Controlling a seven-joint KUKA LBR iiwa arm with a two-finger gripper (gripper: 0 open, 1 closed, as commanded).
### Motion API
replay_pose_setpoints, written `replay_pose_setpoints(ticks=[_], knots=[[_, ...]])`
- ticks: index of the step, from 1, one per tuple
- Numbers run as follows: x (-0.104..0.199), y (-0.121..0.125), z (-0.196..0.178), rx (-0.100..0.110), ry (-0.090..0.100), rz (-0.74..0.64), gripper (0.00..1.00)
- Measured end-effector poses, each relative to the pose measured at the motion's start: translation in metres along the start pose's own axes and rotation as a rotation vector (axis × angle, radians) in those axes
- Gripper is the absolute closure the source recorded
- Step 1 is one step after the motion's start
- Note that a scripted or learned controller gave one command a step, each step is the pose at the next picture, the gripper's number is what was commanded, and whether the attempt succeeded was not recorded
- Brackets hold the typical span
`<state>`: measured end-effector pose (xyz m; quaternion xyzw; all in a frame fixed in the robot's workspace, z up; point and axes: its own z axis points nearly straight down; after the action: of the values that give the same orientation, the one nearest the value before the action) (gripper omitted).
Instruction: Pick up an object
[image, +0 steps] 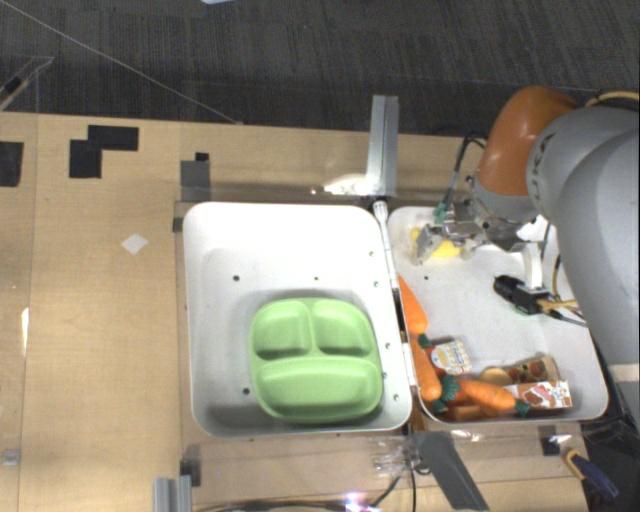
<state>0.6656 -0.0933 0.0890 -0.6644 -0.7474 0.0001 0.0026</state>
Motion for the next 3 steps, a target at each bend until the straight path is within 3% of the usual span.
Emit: replay_pose_setpoints(ticks=[1, 2, 3], knots=[[0.014, 0.006, -0.099, -0.012, -0.005, -0.070, 0.00], [0.000, 0.005, -0.002, -0.007, -0.004, -0.178, 0.00], [-0.001, -0.088, -0.003, -0.017, -0.007, -0.121, 0.00]])
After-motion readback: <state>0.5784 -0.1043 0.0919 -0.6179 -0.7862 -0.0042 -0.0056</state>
